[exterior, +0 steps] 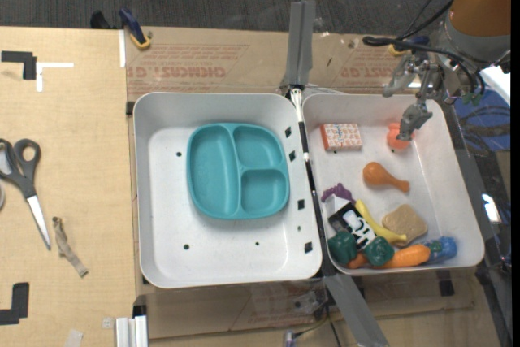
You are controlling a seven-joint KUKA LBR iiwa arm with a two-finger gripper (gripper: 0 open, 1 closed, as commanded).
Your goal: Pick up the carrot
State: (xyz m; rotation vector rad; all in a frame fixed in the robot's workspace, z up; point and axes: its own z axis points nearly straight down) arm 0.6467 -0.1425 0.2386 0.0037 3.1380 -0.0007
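End effector at far edge of right bin, low over a small orange-red item; can't tell its finger state.
Carrot lies at near edge of right bin, well apart from end effector, between green toy and blue item, just below the bread slice. Banana beside it. Left bin holds a teal divided plate. Scissors on surface at left.

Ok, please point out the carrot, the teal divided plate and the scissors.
carrot (409, 256), camera view, on the middle of its orange body.
teal divided plate (197, 144), camera view, on its left rim.
scissors (36, 212), camera view, on the blades.
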